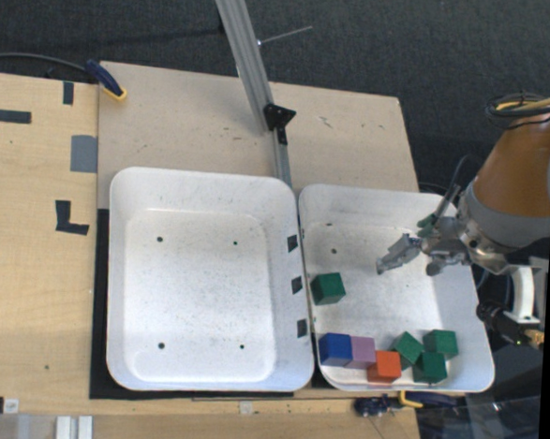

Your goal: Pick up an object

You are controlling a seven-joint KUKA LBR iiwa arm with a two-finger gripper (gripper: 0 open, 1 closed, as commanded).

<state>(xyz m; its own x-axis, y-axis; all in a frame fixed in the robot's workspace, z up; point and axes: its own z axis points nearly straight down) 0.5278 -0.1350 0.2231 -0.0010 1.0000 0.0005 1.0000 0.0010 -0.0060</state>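
My gripper [413, 262] hangs over the upper right part of the right bin [361, 203], open, with nothing between its fingers. A lone green cube [328, 287] lies on the bin floor to the gripper's lower left, apart from it. Along the bin's front edge sit a blue cube [335, 348], a purple cube [363, 349] and an orange cube [386, 365], with three green cubes [431, 366] clustered at the front right corner.
The left bin [136, 195] stands beside the right one, their rims touching. A slanted metal bar [253, 62] runs from the top down to the gap between the bins. The arm's orange band [518, 170] is at the right edge.
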